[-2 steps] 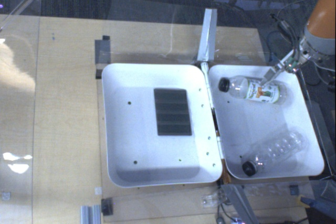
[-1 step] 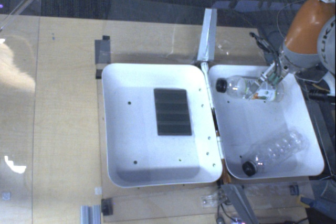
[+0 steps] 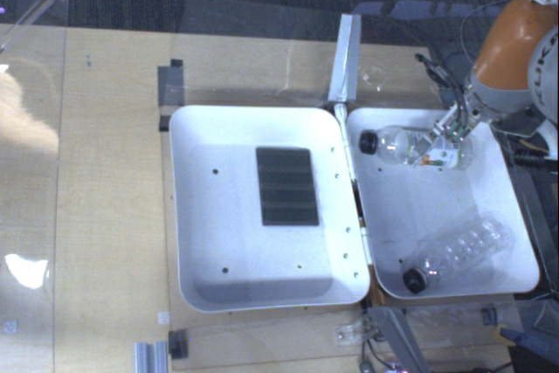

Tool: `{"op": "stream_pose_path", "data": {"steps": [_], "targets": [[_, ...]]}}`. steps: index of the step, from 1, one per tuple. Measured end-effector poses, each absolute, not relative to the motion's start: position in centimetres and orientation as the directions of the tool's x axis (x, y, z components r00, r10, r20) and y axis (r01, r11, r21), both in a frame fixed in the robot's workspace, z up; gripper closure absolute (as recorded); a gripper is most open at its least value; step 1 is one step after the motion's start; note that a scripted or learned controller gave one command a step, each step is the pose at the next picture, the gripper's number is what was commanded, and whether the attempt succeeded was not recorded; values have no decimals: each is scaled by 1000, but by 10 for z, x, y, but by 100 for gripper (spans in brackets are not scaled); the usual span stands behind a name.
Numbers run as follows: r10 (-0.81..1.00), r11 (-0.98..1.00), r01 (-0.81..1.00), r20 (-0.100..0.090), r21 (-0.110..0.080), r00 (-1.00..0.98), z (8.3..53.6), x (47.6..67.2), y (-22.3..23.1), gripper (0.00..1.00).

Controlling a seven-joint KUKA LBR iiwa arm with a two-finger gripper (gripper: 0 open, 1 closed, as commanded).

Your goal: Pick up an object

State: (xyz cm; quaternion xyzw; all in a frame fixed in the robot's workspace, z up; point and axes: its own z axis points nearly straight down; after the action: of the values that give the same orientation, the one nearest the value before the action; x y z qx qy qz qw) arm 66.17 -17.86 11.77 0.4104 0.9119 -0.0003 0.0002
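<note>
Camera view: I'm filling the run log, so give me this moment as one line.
gripper: at upper bottle, right bin | grasp: unclear | lower bottle: lying | left bin: dark pad

Even, fairly bright overhead light washes the white bins (image 3: pixel 262 293), with a soft shadow along the left bin's near wall. Glare patches mark the counter (image 3: pixel 26 127) at left; the picture is slightly soft throughout.

Arm (image 3: pixel 524 48) is showing a rounded orange band over grey housing (glossy finish), tapering to a slim metallic gripper (image 3: pixel 451 132); thin dark cables are trailing beside the wrist.
</note>
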Motion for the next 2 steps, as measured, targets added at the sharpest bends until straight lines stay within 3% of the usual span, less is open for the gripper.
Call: {"op": "stream_pose_path", "data": {"steps": [1, 2], "targets": [[867, 498, 867, -5, -35, -498, 105, 660, -161, 0], [802, 597, 802, 4, -30, -597, 103, 665, -165, 0]]}}
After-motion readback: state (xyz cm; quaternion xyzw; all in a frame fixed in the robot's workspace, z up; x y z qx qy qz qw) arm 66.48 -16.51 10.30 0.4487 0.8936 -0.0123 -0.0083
